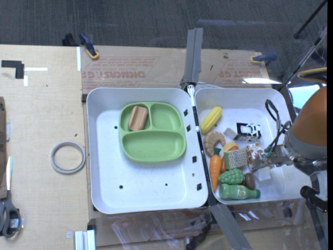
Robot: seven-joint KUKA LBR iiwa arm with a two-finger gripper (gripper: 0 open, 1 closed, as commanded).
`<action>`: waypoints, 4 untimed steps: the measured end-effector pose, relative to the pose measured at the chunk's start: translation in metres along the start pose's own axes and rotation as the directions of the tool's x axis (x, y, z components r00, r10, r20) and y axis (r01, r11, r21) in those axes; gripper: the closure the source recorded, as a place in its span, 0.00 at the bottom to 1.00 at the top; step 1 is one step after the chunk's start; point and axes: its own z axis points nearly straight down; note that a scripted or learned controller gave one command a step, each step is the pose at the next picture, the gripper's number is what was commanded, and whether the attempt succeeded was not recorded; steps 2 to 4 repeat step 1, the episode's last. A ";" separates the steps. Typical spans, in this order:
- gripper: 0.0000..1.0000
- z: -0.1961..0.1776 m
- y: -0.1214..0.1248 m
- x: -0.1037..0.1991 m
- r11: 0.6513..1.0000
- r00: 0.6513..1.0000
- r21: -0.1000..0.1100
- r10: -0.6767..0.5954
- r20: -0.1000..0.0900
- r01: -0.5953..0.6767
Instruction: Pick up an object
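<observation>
Bread roll (138, 117) sits in green tray (153, 139); toy foods crowd right bin (237, 99); pincer (260, 163) state unclear.

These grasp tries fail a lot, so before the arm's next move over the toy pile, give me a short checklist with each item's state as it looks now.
1. Gripper over the right bin, beside the toy pile: ok.
2. Something held between the fingers: cannot tell; they blur into the pile.
3. Targets within the bin: ok; corn, carrot and green bottle all lie inside it.
4. Objects separated for a clean grasp: not ok; the carrot, bottle and neighbours crowd together.
5. Left bin undisturbed: ok; green plate sits flat with a brown piece in one compartment.
</observation>
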 end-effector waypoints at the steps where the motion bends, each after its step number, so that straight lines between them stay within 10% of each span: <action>1: 1.00 -0.115 0.006 0.033 0.981 0.981 -0.001 0.194 0.002 -0.194; 4: 1.00 -0.115 0.006 0.033 0.981 0.981 -0.001 0.194 0.002 -0.194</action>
